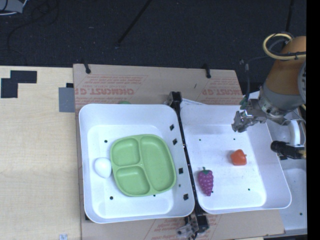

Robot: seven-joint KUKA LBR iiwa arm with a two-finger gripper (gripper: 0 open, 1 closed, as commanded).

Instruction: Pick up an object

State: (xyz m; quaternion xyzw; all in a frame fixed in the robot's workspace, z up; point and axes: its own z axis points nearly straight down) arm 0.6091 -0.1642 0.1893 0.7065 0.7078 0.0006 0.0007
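Observation:
In the right bin (220, 204) lie a small red-orange pepper (239, 157) toward the right and a purple bunch of grapes (205, 180) near the divider. My gripper (240, 122) hangs over the bin's upper right part, above and a little behind the pepper, apart from it. Nothing shows between its fingers. The left bin (95, 119) holds a green divided plate (142, 164) with a white egg (103, 167) beside its left edge.
The grey arm with its orange band (287, 64) comes in from the right above the right bin's far corner. A cardboard sheet (150, 86) lies under both bins. The wooden bench (35, 154) stretches to the left.

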